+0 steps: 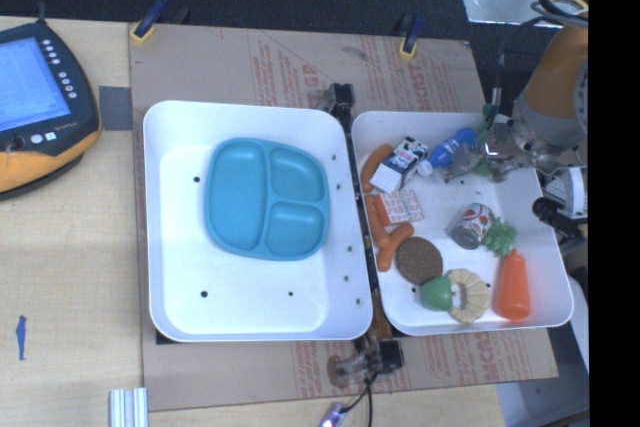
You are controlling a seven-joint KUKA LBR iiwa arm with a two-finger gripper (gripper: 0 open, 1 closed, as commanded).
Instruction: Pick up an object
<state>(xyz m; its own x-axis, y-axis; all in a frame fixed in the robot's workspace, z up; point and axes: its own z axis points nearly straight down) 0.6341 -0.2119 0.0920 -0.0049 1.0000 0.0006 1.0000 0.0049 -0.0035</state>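
Showing as a bulky rounded arm (553, 80) at the right, shell reading tan-orange over the broad curved band and shading to grey along its lower rim; narrowing below into a grey metallic wrist block with glinting pale highlights and dark recesses; trailing a black cable looping in an arc above the housing, beside a yellow-edged ring; carrying a gripper (478, 163) of dull silver metal, thin and angular, with small dark joints, details blurring too much for screws or markings; ending lower right in a white segment with a black rounded fitting.
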